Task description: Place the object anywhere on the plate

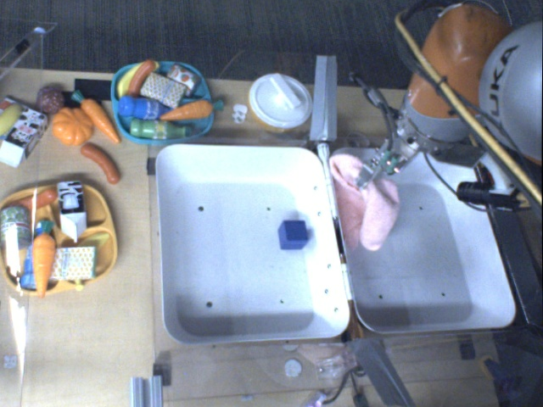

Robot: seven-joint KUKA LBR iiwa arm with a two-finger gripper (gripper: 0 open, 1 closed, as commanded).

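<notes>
Fingers (379, 166) apparently pinching limp pink cloth (369, 206), draped, crumpled.

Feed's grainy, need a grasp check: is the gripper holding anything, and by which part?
The gripper is at the upper end of the pink cloth, which seems to hang from it; an actual hold can't be confirmed.

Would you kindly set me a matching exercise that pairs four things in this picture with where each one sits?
Things:
1. blue cube
2. pink cloth
3. white lid
4. small pumpkin

Places:
A. on the bench, left of the blue bowl of toy food
B. in the right bin, draped at its left wall beside the gripper
C. in the middle of the left bin
D. on the bench just beyond the left bin's far edge

Pairs: 1-C, 2-B, 3-D, 4-A
</notes>
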